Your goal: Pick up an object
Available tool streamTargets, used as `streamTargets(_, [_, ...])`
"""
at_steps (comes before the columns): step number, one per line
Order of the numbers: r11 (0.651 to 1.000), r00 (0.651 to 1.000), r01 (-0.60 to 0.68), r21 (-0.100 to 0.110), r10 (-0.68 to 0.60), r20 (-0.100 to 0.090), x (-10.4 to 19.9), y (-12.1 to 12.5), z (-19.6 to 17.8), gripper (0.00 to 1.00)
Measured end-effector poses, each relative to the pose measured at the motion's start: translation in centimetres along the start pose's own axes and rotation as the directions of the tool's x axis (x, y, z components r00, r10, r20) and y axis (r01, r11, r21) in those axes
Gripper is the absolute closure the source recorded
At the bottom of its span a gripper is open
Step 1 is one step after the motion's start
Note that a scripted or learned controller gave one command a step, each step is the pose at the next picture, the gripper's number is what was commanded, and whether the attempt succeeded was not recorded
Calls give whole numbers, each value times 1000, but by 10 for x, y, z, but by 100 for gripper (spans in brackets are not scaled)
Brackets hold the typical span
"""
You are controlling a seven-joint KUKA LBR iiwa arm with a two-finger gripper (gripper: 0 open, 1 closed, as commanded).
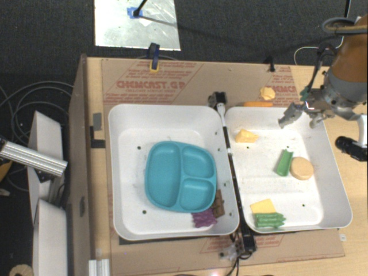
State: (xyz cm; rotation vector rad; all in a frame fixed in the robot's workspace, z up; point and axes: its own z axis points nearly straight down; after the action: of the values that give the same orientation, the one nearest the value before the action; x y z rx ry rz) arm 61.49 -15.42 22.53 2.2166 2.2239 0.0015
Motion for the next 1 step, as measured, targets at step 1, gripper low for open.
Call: streamTargets(1, [1000,1000,-4,5,4,0,-6,-53,135,0])
